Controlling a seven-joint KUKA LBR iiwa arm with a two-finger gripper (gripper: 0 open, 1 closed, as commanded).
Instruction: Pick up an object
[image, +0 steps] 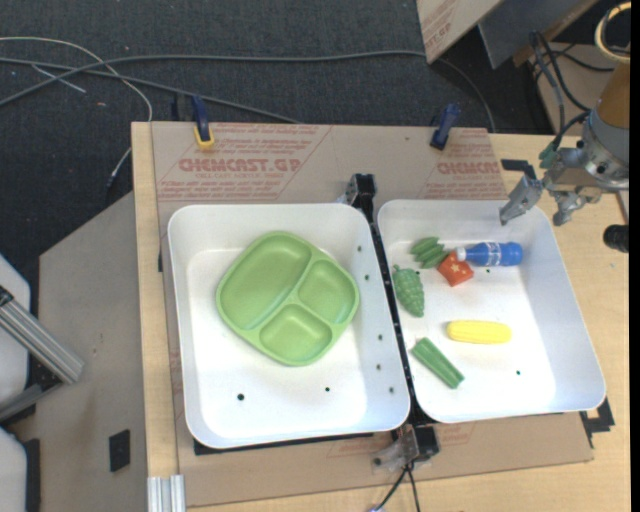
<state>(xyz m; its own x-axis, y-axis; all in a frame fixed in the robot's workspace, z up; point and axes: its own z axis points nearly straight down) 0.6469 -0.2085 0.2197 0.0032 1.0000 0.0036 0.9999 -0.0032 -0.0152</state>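
Step in hand: from where I stand this looks like the approach; nothing is lifted yet, and the arm (612, 110) hangs over the far right corner of the right bin (572, 330).
Pincer: the pincer (545, 204) has its two fingers spread apart with nothing between them, poised above the bin's back rim.
Candidate things: all lie in the right bin. A blue-and-white marker (490, 254) lies nearest the pincer, its end touching a small red block (455, 270). A green leafy piece (427, 250) sits just beside the block, and a knobbly green piece (409, 291) lies close to the dividing wall. A yellow corn cob (478, 332) rests near the middle, well apart from the rest, and a green stick (438, 362) lies towards the near side.
Left bin: the left bin (200, 400) carries a green divided plate (288, 297), tilted askew.
Next move: I'd judge it must come forward and down over one thing, fingers straddling its narrow side, then close.
Edges: the marker lies near the back wall, leaving little room behind it; the knobbly piece hugs the divider.
Open room: the corn cob has bare floor all around, the easiest pick in my view.
Table: cardboard sheet (300, 160) clamped under both bins.
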